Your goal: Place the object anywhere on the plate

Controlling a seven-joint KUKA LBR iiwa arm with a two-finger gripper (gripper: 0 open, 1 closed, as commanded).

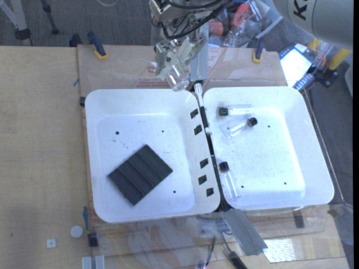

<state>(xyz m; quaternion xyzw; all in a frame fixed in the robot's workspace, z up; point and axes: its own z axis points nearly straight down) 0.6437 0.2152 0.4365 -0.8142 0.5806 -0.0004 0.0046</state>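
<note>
Vials first: we've got three small clear tubes with black caps lying in the right bin [291, 150]. One vial [235, 111] lies flat near the back, its cap pointing left. A second vial [238, 129] sits just in front of it, tilted, cap up and to the right. The third vial [229, 179] lies alone, close to that bin's left wall, cap toward the back. All three are see-through, smooth and round-bodied, and they almost vanish against the glossy white plastic.

Over to the left bin [112, 111], and there's the plate [140, 174]: a dark grey rectangular slab, matte, ribbed with long parallel grooves, turned at an angle on the bin floor. It lies well apart from every vial we can count.

Up top, the arm [314, 10] comes in from the right, grey and smooth, with black cables bundled around the wrist. The jaws hang above the back rim, right where the two bins meet. How they stand we cannot tell; metal and cable crowd that spot. Something clear glints just under them [178, 83], perhaps another vial, though the view is too cluttered to be sure.

Small black square tabs [197, 130] run down the seam between the bins, and the bench [39, 150] is pale bare wood.
</note>
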